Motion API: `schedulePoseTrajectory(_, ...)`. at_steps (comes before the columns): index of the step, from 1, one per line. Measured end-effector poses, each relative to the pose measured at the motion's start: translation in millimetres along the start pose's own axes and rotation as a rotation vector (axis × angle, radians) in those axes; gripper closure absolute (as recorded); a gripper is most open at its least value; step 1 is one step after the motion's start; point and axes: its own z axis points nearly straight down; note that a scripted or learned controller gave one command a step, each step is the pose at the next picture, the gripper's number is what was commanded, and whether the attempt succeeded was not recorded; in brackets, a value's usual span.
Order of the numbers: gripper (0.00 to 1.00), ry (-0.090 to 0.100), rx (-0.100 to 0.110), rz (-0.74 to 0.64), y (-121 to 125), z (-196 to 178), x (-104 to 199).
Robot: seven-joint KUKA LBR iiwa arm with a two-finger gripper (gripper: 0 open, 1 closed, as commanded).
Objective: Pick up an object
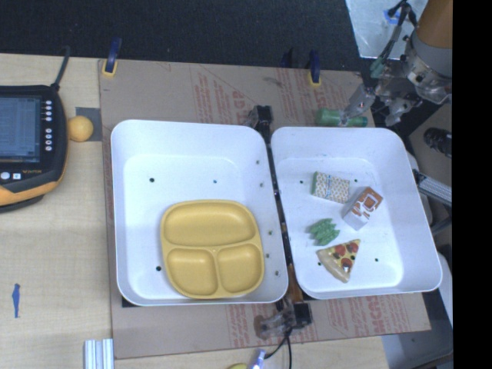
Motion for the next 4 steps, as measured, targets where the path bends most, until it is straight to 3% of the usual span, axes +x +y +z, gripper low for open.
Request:
schedulePoseTrajectory(1, 0.00, 0.000, 0.003, -0.002, 4.4, 98.4, 77.4)
schedulePoseTrajectory(2, 0.00, -0.001, 0.002, 0.000, -79.6, 97.3, 81.4)
schedulePoseTrajectory(3, 0.00, -0.001, 0.002, 0.001, -127.3, 154.9, 33.9)
schedulePoseTrajectory(4, 0.00, 0.001, 0.002, -0.001, -135.4, 198.2, 22.1)
